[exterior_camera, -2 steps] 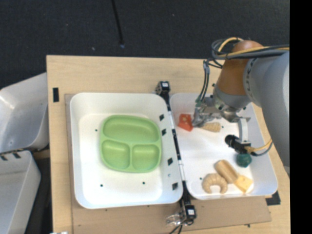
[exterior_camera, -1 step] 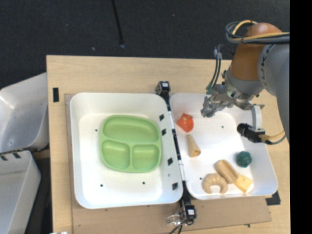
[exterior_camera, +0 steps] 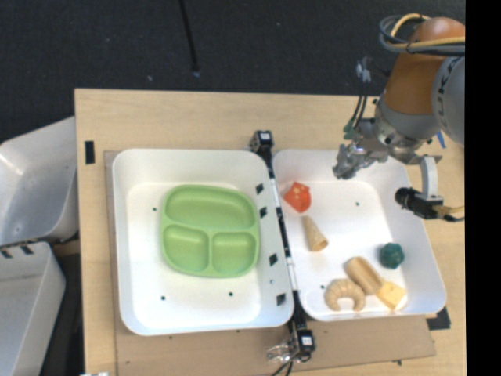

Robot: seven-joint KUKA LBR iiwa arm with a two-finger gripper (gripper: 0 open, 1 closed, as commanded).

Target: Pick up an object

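Here, gripper [exterior_camera: 347, 167] above right bin [exterior_camera: 415, 288], unladen

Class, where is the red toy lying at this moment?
The red toy lies in the right bin, near its left wall, just above the cone.

I can read no text, label, brand, number or sign on anything from my remote view here.
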